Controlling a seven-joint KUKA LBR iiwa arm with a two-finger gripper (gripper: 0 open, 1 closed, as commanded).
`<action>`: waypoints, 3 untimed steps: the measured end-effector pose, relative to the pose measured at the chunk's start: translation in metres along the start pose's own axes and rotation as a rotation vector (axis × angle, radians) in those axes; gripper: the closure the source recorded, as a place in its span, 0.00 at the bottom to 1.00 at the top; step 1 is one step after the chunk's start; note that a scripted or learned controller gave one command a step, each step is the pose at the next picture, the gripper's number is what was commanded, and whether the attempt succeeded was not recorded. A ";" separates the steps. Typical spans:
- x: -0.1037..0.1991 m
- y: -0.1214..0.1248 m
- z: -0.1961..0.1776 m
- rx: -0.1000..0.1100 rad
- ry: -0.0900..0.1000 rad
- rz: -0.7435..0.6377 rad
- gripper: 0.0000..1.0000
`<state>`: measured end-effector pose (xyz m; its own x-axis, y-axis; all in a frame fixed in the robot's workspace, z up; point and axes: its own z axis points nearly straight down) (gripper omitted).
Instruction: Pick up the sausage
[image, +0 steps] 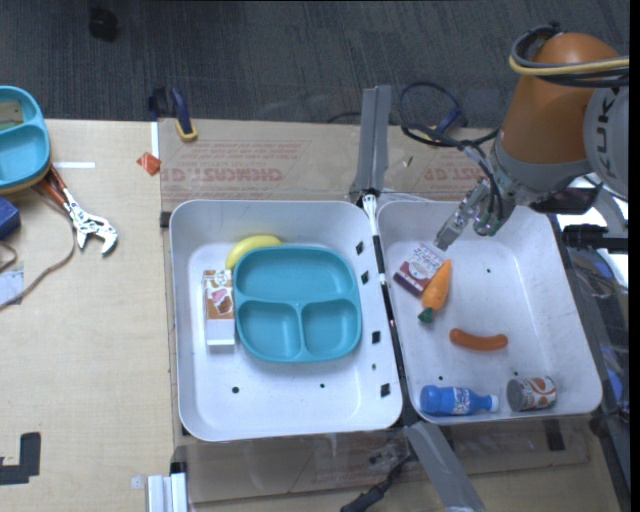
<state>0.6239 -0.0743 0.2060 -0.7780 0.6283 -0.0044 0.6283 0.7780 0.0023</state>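
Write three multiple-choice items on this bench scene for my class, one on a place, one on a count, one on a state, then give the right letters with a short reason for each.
1. Where does the sausage lie?
A. right bin
B. left bin
C. on the teal plate

2. How many compartments has the teal divided plate?
A. two
B. three
C. five

3. How does the blue bottle sit?
A. upright
B. on its side
C. between the gripper's fingers

Answers:
1 A, the sausage rests on the floor of the right bin, below the carrot.
2 B, one long section above two smaller ones.
3 B, it lies flat near the bin's front edge, beside the can, far from the gripper.
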 end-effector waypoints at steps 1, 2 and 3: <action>0.008 -0.079 0.113 0.001 0.002 0.079 1.00; 0.045 -0.075 0.000 0.001 0.001 0.061 1.00; 0.091 -0.121 0.114 0.002 0.004 0.042 1.00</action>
<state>0.4779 -0.1116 0.0917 -0.7511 0.6602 -0.0007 0.6602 0.7511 0.0007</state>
